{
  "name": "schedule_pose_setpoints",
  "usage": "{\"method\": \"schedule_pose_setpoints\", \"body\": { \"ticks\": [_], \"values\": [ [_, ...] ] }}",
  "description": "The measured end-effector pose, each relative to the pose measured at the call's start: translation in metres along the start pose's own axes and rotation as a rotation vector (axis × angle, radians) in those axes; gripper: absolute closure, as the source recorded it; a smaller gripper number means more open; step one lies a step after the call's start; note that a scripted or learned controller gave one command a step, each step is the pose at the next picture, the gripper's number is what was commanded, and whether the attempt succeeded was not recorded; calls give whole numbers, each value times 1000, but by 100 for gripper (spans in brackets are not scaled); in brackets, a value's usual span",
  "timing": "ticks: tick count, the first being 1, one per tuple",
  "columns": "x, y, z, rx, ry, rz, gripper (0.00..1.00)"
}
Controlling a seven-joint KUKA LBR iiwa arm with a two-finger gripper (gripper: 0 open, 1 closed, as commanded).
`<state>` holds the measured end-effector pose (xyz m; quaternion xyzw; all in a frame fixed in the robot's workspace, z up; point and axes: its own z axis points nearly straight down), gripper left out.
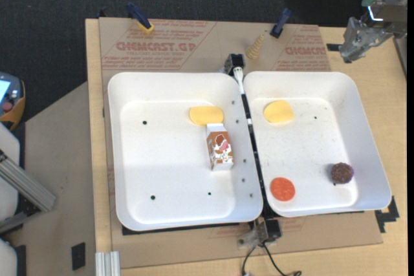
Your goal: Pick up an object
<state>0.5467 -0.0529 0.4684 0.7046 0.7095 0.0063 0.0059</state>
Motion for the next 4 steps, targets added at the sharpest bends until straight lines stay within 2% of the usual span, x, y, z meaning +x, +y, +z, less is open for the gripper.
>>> {"method": "schedule_pose_setpoints", "body": {
  "ticks": [1, 2, 4],
  "values": [
    [8, -35, -73, 4, -1, 5, 100],
    [-40, -68, -69, 17, -1, 12, 100],
    [-135, -67, -68, 13, -5, 11, 100]
  ]
}}
